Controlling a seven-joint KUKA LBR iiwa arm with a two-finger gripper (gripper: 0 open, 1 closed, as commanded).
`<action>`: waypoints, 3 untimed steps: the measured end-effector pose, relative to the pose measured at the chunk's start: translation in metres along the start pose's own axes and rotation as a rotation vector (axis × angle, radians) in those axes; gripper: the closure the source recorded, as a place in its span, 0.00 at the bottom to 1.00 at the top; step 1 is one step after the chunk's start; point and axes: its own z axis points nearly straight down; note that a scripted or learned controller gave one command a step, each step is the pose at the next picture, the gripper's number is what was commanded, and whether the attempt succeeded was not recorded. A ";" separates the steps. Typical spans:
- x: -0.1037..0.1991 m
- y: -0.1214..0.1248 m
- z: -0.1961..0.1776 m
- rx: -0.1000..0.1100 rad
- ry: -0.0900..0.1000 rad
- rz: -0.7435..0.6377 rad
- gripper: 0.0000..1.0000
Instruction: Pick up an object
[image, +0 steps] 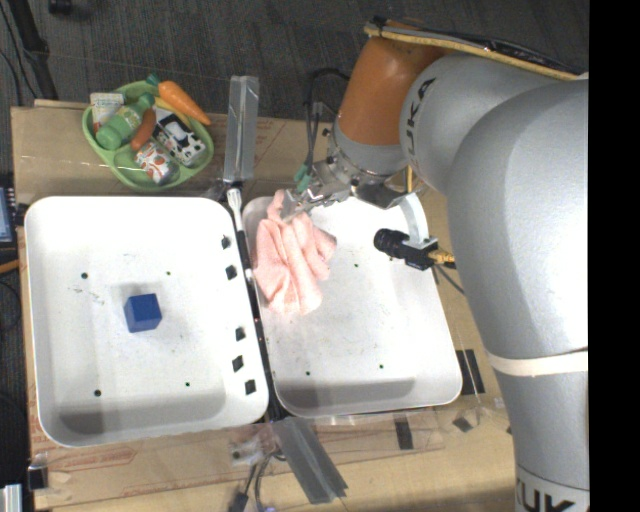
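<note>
Where bins (60, 300) meet, worn brown bench (60, 125).

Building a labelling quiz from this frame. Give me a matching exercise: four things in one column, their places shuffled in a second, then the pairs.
Things:
1. blue cube
2. pink cloth
3. green bowl of toy food
4. gripper

Places:
A. on the bench beyond the left bin
B. at the cloth's top edge, far side of the right bin
C. left bin floor
D. right bin, against its left wall

Pairs: 1-C, 2-D, 3-A, 4-B
</note>
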 end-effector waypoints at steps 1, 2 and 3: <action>-0.033 -0.010 -0.050 0.002 0.000 0.212 1.00; -0.082 -0.027 -0.085 0.002 0.001 0.158 1.00; -0.064 -0.021 0.020 0.005 0.002 0.108 1.00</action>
